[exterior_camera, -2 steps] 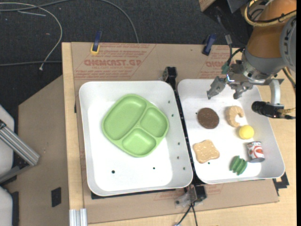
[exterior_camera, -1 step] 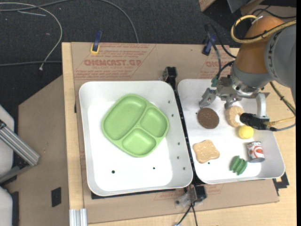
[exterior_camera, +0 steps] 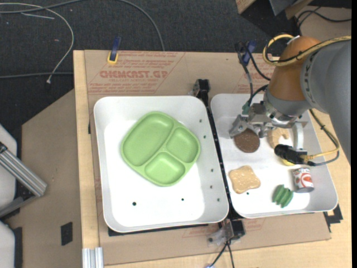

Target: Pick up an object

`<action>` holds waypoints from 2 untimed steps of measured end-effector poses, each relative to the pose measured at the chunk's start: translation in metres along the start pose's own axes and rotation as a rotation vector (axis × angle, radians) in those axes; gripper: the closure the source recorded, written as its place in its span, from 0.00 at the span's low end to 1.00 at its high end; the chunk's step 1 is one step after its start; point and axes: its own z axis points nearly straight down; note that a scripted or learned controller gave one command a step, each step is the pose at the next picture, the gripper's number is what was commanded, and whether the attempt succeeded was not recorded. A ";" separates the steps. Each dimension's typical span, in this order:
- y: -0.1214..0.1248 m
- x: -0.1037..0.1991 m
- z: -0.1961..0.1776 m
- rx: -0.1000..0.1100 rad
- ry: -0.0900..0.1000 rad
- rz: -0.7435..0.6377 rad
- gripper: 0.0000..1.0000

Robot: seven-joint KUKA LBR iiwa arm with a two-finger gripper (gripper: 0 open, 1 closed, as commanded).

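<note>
The gripper [exterior_camera: 249, 128] sat low in the right bin [exterior_camera: 323, 202], directly over the brown round cookie [exterior_camera: 247, 143]. Whether it had closed on the cookie could not be told. Nothing looked lifted yet, so the pick seemed unfinished.

Your arm [exterior_camera: 329, 71] comes in from the right side of the camera view, its thick grey link sloping down toward the wrist. Just behind the claw [exterior_camera: 252, 128] you see the orange band [exterior_camera: 290, 74], wrapped by a loop of yellow cable. Below the band sits the grey wrist flange, and from it the claw points downward and slightly left. Its metal fingers [exterior_camera: 241, 124] are bunched low, and you cannot tell how far apart they stand.
</note>
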 end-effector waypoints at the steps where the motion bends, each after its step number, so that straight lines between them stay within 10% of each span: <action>1: 0.003 0.000 -0.017 -0.011 -0.001 0.000 1.00; 2: 0.014 0.001 -0.075 -0.013 -0.003 -0.001 1.00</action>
